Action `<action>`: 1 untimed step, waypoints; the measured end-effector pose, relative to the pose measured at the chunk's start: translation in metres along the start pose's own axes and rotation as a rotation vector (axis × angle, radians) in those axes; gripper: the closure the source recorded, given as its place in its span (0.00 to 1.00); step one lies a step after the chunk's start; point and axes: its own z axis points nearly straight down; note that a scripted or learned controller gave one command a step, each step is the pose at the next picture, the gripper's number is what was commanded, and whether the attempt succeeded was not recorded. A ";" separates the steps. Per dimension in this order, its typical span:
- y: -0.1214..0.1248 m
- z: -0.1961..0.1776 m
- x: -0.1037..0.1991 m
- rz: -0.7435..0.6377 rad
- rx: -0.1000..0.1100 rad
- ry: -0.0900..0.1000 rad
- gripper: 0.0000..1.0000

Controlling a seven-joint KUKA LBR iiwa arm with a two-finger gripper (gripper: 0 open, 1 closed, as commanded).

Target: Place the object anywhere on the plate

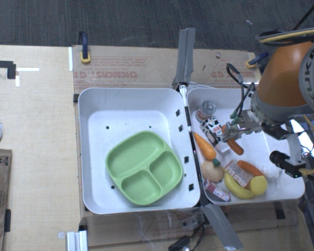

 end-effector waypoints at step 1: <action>0.000 0.000 0.067 -0.141 0.000 0.000 1.00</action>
